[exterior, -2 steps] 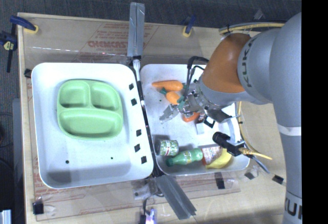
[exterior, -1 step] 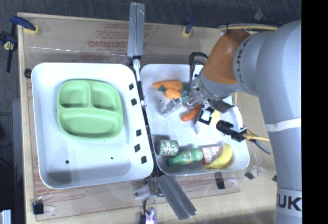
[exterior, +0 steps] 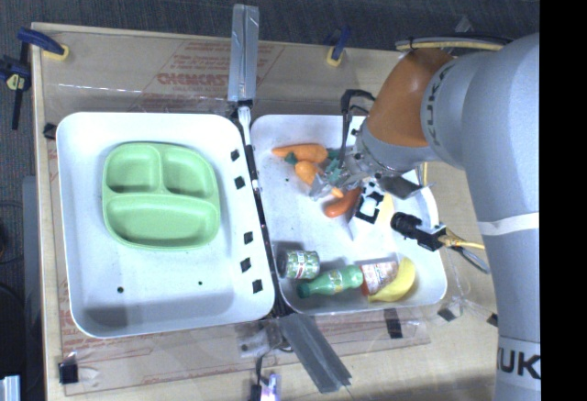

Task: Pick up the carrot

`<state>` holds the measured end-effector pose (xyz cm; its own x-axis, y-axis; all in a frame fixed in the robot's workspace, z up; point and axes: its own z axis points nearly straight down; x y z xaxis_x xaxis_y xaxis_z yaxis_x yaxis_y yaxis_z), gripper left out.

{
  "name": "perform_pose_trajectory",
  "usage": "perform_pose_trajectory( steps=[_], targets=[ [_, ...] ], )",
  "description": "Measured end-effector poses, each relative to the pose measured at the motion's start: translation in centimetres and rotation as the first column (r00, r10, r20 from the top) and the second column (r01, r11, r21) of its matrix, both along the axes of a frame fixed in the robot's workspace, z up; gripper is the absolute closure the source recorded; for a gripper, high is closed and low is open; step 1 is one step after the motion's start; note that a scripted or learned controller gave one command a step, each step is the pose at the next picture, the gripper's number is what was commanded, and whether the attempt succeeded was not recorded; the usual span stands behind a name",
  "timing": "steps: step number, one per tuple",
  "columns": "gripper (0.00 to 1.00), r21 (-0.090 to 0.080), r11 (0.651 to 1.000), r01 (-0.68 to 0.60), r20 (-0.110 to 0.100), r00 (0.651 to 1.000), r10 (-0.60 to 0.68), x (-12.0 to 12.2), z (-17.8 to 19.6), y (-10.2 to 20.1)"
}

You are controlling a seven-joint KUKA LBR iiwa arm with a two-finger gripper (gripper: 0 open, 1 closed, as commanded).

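Camera view shows the carrot [exterior: 301,153] lying in the right bin [exterior: 284,128] near its far rim, just left of the gripper [exterior: 341,177], whose state I cannot tell, so it should center over the carrot before descending.

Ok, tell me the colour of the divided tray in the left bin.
Light green; the divided tray shows clearly in the camera view, lying in the white left bin.
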<state>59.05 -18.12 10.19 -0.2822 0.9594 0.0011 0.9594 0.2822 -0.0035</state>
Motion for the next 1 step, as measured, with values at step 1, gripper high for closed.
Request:
perform_pose_trajectory(
  steps=[1],
  targets=[
    [1.0,0.0,1.0,-0.021,0.003,1.0,0.021,-5.34,9.85,3.98]
  ],
)
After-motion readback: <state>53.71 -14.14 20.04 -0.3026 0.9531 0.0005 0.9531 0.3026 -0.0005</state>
